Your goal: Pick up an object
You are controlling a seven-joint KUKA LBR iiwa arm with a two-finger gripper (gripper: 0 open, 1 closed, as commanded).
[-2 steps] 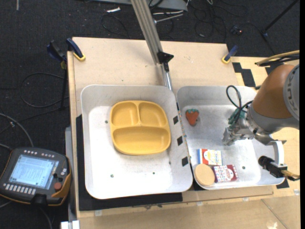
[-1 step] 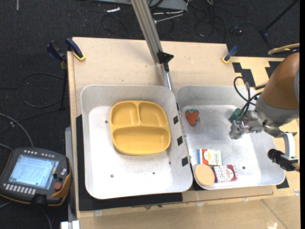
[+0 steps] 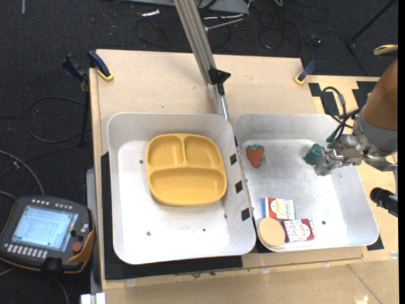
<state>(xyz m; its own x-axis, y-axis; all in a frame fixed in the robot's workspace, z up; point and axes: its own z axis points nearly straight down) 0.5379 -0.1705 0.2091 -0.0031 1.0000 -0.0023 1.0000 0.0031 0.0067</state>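
The right bin (image 3: 354, 214) holds several small items. A red toy strawberry (image 3: 255, 155) lies near its far left corner. A small teal object (image 3: 312, 152) sits at the far middle, right against the left side of my gripper (image 3: 324, 164), and I cannot make out whether it is gripped. At the bin's near left are a white and orange box (image 3: 280, 207), a red and white packet (image 3: 299, 230) and a round tan disc (image 3: 273, 232).
A yellow divided plate (image 3: 186, 169) lies in the left bin (image 3: 126, 189). A slanted metal pole (image 3: 197, 33) rises behind the ridge where the bins meet. A teach pendant (image 3: 44, 232) lies off the bench at the near left. The arm (image 3: 383, 116) crosses the right bin's far right side.
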